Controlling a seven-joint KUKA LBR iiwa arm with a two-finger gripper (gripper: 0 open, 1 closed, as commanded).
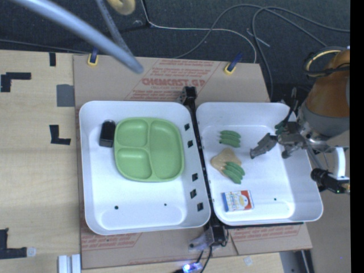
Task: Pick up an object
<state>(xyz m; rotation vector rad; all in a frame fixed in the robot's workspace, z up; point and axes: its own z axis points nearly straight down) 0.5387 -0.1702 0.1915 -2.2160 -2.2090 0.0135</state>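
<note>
Nothing is lifted yet: the gripper (273,143) hangs in the right bin (261,209), jaws spread with nothing between them. The green pods (230,137) lie just left, ungrasped.

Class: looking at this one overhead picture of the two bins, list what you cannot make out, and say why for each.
- Gripper, camera view: fingers too small and dark to read as open or shut.
- Card: print too small to read.
- Tan piece: partly covered by the green toy lying on it.
- Arm: cut off by the right edge.
- Black block beside the plate: too small to identify.
</note>
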